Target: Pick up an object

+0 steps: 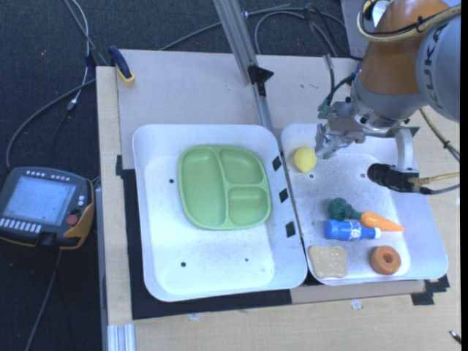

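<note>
- Arm [409, 50] enters from the right, grey with an orange band, bent over the back of the right bin [424, 232].
- Gripper [327, 146] hangs low over the back left corner of the right bin, just right of the ball [305, 159].
- Jaws: cannot tell whether apart or together (too small and dark against the wrist); nothing visible between them.
- Ball is yellow, sits on the bin floor near the left wall, just beside the gripper tip; contact not clear.
- Broccoli [339, 209], green, sits mid-bin, touching the carrot and the bottle below it.
- Carrot [382, 222], orange, lies tilted, its tip pointing right, just above the bottle's cap end.
- Bottle [349, 231], blue with a white cap, lies on its side, cap to the right.
- Toast [328, 261], tan slice, lies flat at the front left corner of the right bin.
- Donut [385, 259], brown-orange ring, lies flat near the front, right of the toast, apart from it.
- Left bin [153, 269] holds a green plate [223, 186] with three compartments (one long at left, two smaller at right), set toward the back.
- Black cable part [391, 175] hangs off the arm over the right bin's back right.
- Pendant [44, 207] lies on the floor at left, well apart from the bench [183, 86].
- Metal pole [238, 28] rises at a slant from behind the bins.
</note>
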`<state>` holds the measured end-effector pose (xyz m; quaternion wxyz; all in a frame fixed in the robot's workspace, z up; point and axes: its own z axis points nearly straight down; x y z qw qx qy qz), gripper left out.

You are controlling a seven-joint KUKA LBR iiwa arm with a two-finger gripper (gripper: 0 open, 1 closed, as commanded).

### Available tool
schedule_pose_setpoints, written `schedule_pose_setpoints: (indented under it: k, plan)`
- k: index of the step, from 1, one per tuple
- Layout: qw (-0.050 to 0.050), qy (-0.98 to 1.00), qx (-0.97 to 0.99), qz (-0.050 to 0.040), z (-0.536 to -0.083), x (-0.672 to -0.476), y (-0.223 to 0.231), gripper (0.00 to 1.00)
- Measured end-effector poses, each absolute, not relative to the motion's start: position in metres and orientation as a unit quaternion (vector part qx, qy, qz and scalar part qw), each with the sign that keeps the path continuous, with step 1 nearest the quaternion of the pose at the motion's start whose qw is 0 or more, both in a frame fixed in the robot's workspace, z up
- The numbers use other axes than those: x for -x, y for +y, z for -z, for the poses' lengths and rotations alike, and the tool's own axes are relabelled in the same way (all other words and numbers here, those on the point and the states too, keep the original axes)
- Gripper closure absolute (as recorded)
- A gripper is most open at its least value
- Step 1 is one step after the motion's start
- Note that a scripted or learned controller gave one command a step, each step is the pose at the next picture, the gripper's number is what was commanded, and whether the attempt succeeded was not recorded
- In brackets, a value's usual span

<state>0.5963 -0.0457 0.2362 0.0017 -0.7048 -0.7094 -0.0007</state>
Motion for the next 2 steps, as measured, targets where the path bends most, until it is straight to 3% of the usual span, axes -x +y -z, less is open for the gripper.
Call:
schedule_pose_setpoints:
  k: [2]
  plan:
    - [0.003, -0.709, 0.705, -0.0009, -0.22, -0.552, 0.063, 1.0]
